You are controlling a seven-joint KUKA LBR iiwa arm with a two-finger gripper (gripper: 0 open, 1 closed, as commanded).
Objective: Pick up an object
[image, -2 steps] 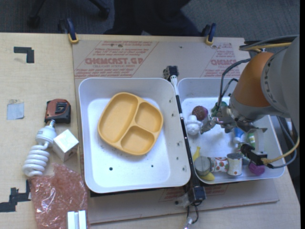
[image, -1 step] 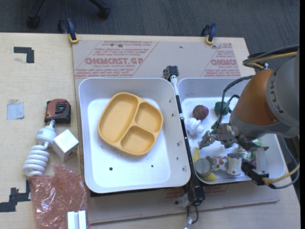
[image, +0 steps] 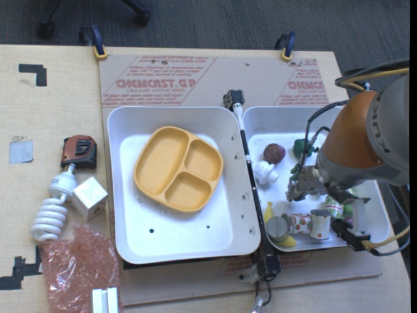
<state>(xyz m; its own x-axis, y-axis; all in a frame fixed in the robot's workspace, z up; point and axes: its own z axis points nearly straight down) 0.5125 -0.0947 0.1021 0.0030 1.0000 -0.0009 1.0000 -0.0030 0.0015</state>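
White right bin (image: pixel 386 222): pincer (image: pixel 301 189), grip unclear, beside maroon ball (image: pixel 274 152).

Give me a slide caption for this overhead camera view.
Arm's gripper low in right bin among small objects; yellow divided plate in left bin.

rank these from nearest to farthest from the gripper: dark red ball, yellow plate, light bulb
1. Dark red ball, right bin, just up-left of the gripper.
2. Yellow plate, in the left bin.
3. Light bulb, on the bench beyond the left bin, far left.
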